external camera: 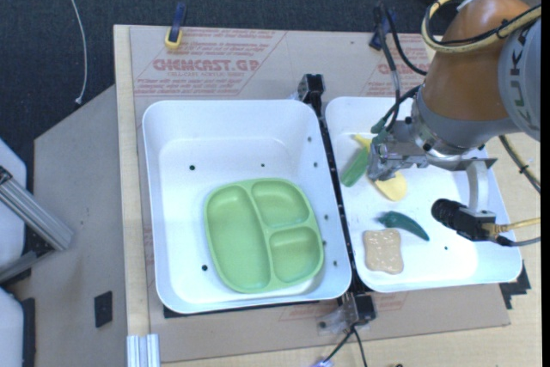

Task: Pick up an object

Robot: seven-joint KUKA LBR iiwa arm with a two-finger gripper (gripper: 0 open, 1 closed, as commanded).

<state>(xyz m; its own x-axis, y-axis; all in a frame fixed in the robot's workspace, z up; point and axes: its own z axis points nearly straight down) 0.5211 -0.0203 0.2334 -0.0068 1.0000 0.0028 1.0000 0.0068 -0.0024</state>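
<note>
A single fixed camera sits above the bench [129, 185] and looks down on it at a slant, from moderately far off. Both white bins fall within its frame: the left bin [172, 133] near the centre, the right bin [481, 262] beside it, toward the right edge.

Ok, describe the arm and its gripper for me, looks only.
The arm is grey with a broad, rounded orange band above the wrist. Part of dark lettering shows on the grey shell at its right. A yellow cable and black ones loop over the top of the band. The gripper is a small grey metal assembly with dark parts under the wrist.
</note>
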